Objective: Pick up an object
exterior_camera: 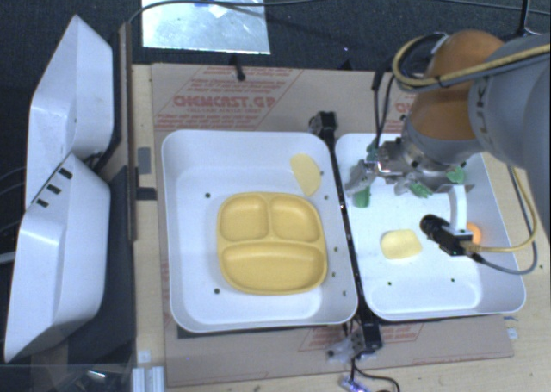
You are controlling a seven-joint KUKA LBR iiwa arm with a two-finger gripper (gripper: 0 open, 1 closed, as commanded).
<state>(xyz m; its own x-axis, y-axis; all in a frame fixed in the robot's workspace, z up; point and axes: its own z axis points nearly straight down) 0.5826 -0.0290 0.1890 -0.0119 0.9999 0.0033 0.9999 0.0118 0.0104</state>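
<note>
You have the claw (379, 177) low over the far part of the right bin (430, 289), near the wall it shares with the left bin (185, 209), with the arm reaching in from the right edge of the desk (224, 93). You cannot tell from this slant whether the claw is released or clenched, and nothing shows plainly gripped in it, so count no object as picked.

The likeliest thing for you to take is the pale yellow lump (401, 245). It lies flat on the right bin's floor about midway across and nearer the front edge than the claw is, apart from it. A small green piece (361, 196) sits just beside the claw toward the shared wall; you cannot say whether it is loose. A small orange thing (473, 232) rests toward the bin's right wall.

In the left bin, the yellow divided plate (271, 242) lies in the middle, and a small yellow oval piece (306, 173) sits toward the far right corner, touching neither the plate nor the claw.

By my judgement the task is at its approach, with the grasp and the lift both left to do. You should see the chosen thing rise clear of the floor before calling it done
</note>
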